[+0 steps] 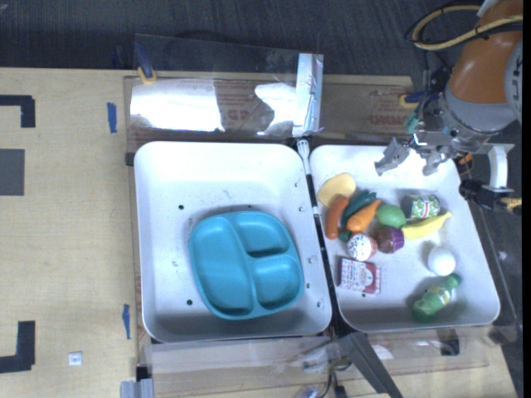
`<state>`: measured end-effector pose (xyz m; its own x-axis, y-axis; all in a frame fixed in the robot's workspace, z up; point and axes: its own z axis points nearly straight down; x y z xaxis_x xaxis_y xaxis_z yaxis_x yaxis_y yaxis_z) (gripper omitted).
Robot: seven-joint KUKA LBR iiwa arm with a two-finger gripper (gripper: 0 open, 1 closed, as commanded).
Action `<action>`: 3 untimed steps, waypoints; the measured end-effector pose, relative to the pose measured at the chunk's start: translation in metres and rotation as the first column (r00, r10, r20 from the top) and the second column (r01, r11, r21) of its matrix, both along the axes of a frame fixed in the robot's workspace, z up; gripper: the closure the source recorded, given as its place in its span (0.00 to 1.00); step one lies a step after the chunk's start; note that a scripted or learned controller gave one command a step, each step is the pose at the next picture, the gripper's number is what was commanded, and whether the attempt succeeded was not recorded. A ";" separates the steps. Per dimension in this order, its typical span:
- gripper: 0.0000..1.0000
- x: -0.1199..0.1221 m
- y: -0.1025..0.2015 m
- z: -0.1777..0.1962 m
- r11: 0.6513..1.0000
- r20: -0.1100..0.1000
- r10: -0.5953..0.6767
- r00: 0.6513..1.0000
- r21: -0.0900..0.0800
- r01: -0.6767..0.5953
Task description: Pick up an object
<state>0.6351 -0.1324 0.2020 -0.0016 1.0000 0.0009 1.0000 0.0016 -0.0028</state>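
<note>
The desk (58,222) carries two shallow white bins side by side. The left bin (158,172) holds one thing: a blue divided tray (246,262) with three compartments, lying a little toward 6 o'clock of the bin's middle.

The right bin (473,297) holds a cluster of small toys. At its 10 o'clock lies a yellow chip-shaped piece (335,188), and just below it an orange carrot (333,219) lies against the wall between the bins. Beside that, a second carrot (363,214) with a green top lies slanted, touching a green round fruit (391,215). Under them sit a small white-and-red ball (360,246) and a dark purple fruit (390,239), close together. At 7 o'clock of the bin a red and white packet (359,274) lies flat. Toward 3 o'clock a small green can (421,205) rests against a yellow banana (425,225). Below these, a white egg (441,262) sits apart, and at 5 o'clock a green bottle (436,298) lies on its side.

The hand (411,157) hangs over the bin's 12 o'clock edge, above the bare floor of the bin and well apart from the toys. Its two fingers are spread wide with nothing between them.
</note>
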 end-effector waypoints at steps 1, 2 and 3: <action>0.00 -0.051 0.021 -0.101 0.999 0.005 0.034 0.999 -0.001 -0.034; 0.00 -0.061 0.031 -0.115 0.960 0.008 0.279 0.960 -0.003 -0.279; 1.00 -0.058 0.031 -0.105 0.961 0.013 0.276 0.961 -0.005 -0.276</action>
